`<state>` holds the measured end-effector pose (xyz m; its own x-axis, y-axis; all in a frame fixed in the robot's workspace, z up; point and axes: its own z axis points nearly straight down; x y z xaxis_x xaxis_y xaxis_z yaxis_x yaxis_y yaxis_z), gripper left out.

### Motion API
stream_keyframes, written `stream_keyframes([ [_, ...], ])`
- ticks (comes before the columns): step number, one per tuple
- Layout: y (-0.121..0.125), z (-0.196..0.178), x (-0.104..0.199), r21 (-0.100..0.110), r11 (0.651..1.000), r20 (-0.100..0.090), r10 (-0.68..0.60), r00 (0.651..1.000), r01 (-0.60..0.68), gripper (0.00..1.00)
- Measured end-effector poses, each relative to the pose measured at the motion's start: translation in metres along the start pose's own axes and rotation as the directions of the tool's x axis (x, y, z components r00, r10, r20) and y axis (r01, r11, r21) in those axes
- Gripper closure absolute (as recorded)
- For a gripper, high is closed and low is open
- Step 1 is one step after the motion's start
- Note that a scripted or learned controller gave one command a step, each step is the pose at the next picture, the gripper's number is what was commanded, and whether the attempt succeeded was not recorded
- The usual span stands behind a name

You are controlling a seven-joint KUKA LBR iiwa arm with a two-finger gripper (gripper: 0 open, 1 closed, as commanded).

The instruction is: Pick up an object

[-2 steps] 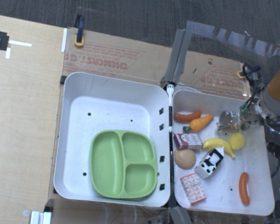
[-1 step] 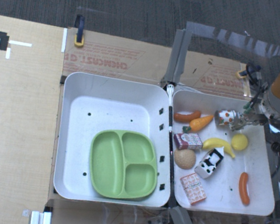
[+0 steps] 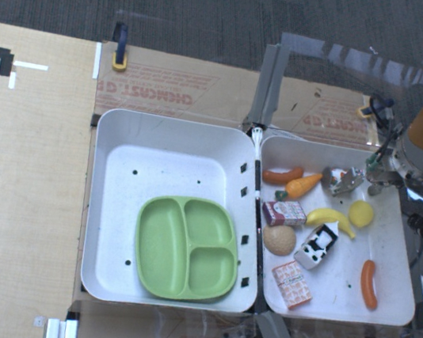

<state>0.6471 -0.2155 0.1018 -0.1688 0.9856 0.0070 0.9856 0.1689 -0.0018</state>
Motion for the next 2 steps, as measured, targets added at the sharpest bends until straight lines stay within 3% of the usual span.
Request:
stream_keyframes([
  [1,-0.0376,0.0077,0.0089,-0.007,0.995,-0.002,0.095,0.995,-0.095,0.0],
  [2,-0.0388,-0.0015,0.0053,-0.007,0.995,0.005,0.099,0.995,-0.098,1.0],
])
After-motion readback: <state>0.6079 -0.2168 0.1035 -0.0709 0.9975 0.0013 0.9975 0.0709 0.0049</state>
